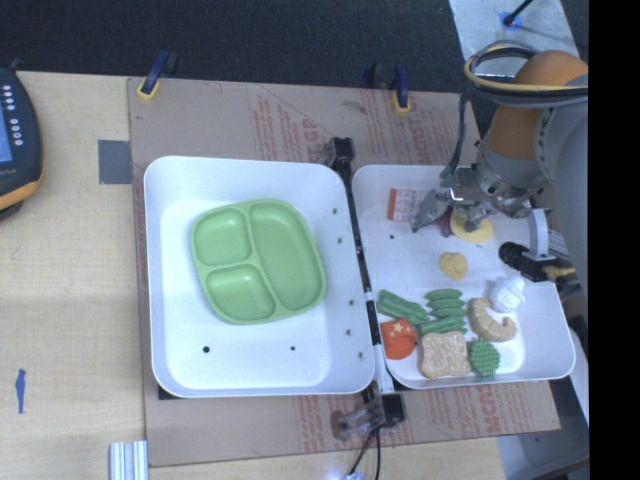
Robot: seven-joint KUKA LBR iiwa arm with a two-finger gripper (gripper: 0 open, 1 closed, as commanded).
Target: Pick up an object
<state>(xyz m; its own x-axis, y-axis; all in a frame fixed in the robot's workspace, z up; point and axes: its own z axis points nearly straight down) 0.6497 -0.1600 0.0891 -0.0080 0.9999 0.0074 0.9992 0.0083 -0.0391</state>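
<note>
My gripper [442, 216] hangs low over the far part of the right bin [405, 253], reaching in from the right. A small red-and-white packet [402, 205] lies just left of it. A yellow round piece [472, 228] with something purple sits right under the gripper's right side. A small yellow lump [454, 264] lies in front of it. Along the near edge sit green bean pods [425, 310], a red tomato [398, 338], a slice of toast [444, 354], a green broccoli piece [485, 356], a tan curved piece [492, 320] and a white lump [508, 292].
The left bin [170, 268] holds a green divided plate [258, 260]. A black clamp [342, 152] sits between the bins at the far side. A handheld controller [15, 138] lies at the bench's left edge.
</note>
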